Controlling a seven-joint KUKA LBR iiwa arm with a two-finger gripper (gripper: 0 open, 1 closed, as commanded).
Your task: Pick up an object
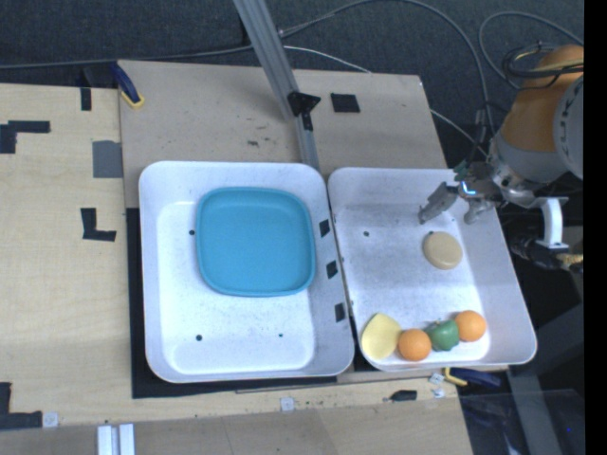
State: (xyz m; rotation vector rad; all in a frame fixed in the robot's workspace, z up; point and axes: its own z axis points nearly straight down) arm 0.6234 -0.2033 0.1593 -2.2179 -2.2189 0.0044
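Fruit pile (427, 337) sitting untouched at right bin's (507, 292) front; you're hovering gripper (453, 205) spread, holding nothing, w/ pick pending.

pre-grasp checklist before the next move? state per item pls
1. Gripper over the right bin: ok.
2. Fingers spread, nothing between them: ok.
3. Nearest target, the beige round object, lies just below the gripper with free space around it: ok.
4. Gripper centred over it: not ok, it sits off to the upper side.
5. Yellow, orange and green items crowd the bin's bottom edge, touching: not ok for a clean grasp.
6. Gripper height above the bin floor: cannot tell.
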